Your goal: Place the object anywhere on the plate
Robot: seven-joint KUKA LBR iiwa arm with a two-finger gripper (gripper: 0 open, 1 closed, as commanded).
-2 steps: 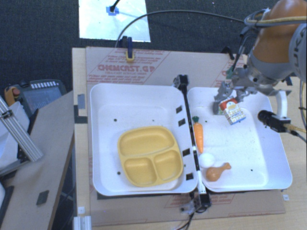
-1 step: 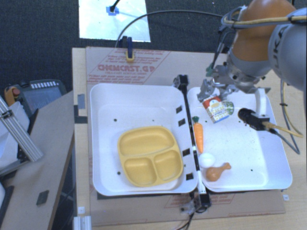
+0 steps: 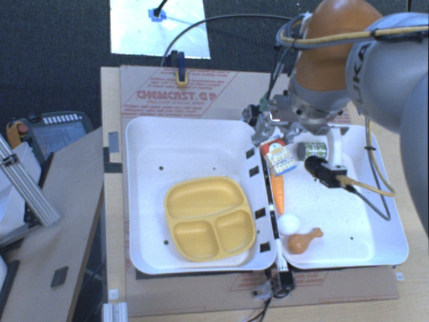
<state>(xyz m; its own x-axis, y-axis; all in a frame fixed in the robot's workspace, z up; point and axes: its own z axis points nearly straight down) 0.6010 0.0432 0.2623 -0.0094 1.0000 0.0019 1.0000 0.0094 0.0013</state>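
While the gripper hovers low over the carrot in the right bin, its grip hidden, it should settle squarely before lifting; the yellow plate waits left.

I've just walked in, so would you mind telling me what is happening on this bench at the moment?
The KUKA arm reaches in from the right, and its gripper hangs low over the back left corner of the right bin, just above a toy carrot. A white egg and a toy chicken drumstick lie near that bin's front left corner. The yellow divided plate sits in the left bin with nothing on it yet, so the placing is still to come.
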